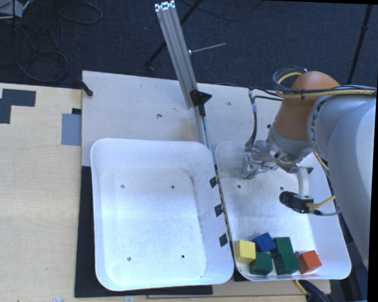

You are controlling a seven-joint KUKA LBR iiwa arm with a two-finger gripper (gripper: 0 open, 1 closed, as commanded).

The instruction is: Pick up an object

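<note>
Looking down on the bench (35, 190) from the one fixed camera, two shallow white bins sit side by side. The left bin (113, 156) is beside the right bin (335, 262), which holds a small huddle of blocks at its near end: a yellow block (245, 250), a blue block (264, 241), two green blocks (283, 253) close together, and an orange block (308, 261) at the outer side. They touch or nearly touch one another, so any of them could serve as the object to pick.

By their look, the blocks are probably light, stiff and not fragile, with flat faces that should give a two-finger pinch a fair seat. The painted sides may be a little slick. The yellow and orange ones lie at the edges of the huddle, so they seem the easiest to straddle across two opposite free faces; the blue one is hemmed in by neighbours.

The arm (342, 130) reaches in from the right, its orange band (302, 109) bent over the far end of the right bin. The jaws (250, 169) point downward near the bin floor, well apart from the blocks, with nothing between them. Whether they are spread or pressed together cannot be told at this size.
</note>
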